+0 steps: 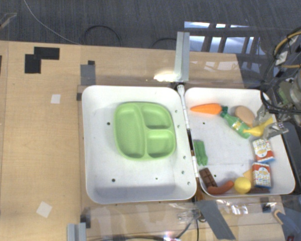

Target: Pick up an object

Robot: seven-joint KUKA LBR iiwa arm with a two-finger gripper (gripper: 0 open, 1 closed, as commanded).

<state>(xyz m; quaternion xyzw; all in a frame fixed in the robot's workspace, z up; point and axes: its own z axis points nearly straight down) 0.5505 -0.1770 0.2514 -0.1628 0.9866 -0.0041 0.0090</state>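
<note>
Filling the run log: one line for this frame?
stage: reaching | end effector: over right bin far-right corner, by banana | held: nothing visible | left bin: green tray

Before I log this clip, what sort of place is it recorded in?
Probably a robotics lab bench, not a kitchen. Two white bins sit bracketed to a wooden bench, holding toy food such as a plastic carrot and a green divided plate, with loose cables nearby.

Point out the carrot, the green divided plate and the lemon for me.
carrot (206, 108): camera view, middle of its orange body.
green divided plate (131, 134): camera view, large left compartment.
lemon (243, 185): camera view, centre of its yellow skin.
</note>
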